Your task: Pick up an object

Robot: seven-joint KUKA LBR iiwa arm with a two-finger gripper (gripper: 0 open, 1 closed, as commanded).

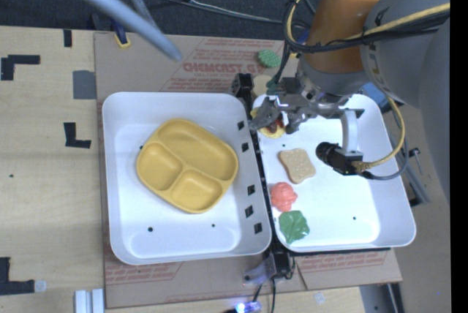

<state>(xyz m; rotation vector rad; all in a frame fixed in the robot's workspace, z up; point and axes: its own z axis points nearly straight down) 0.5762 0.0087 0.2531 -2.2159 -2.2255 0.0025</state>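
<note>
My gripper point(276, 117) hangs low over the far left corner of the right bin point(365, 227), just above a small yellow and dark red item point(273, 131) that its fingers partly hide. A tan slice of toast point(297, 165) lies a little nearer the camera. A pink piece point(284, 195) and a green leafy piece point(293, 225) lie further down along the bin's left wall. Nothing can be seen held between the fingers.
The left bin point(124, 231) holds a yellow divided plate point(187, 165). A green item point(268, 58) lies on the cardboard beyond the bins. The arm's orange band point(347, 8) and cables loom over the right bin's far side.
</note>
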